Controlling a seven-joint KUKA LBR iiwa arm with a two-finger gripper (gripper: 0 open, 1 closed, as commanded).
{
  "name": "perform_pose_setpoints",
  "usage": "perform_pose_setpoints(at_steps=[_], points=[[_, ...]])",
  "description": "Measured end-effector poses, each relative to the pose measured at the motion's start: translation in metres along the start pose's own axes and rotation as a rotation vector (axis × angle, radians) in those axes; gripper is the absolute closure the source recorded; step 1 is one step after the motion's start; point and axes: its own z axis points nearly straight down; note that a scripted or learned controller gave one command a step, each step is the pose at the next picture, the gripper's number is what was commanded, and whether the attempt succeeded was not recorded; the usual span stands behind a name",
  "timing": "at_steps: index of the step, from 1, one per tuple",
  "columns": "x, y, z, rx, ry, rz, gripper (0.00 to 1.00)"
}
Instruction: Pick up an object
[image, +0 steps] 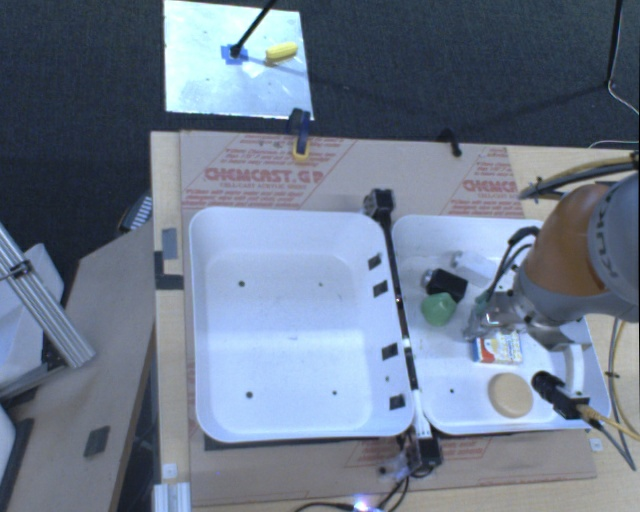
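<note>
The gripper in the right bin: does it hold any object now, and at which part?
It cannot be told. The gripper sits low beside the green ball, above the small box.

— Where does the camera sit?

— Above the bench (240, 160), fixed, looking down at a slant. The far edge of the bench runs across the upper part of the frame, the near edge along the bottom.

— How close is it?

— Far enough to take in both bins whole. The left bin (205, 330) fills the middle of the frame, the right bin (440, 415) the right-hand part. Dark floor (80, 100) shows along the top and down the left.

— And the arm?

— The arm (585, 255) enters from the right edge of the frame, above the right bin.
</note>
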Motion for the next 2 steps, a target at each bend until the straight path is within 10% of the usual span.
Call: perform_pose_setpoints(at_steps=[1, 2], points=[[0.0087, -0.0481, -0.0773, 0.001, -0.002, -0.005, 1.0], [0.0092, -0.0477, -0.0733, 0.005, -0.001, -0.006, 0.0]])
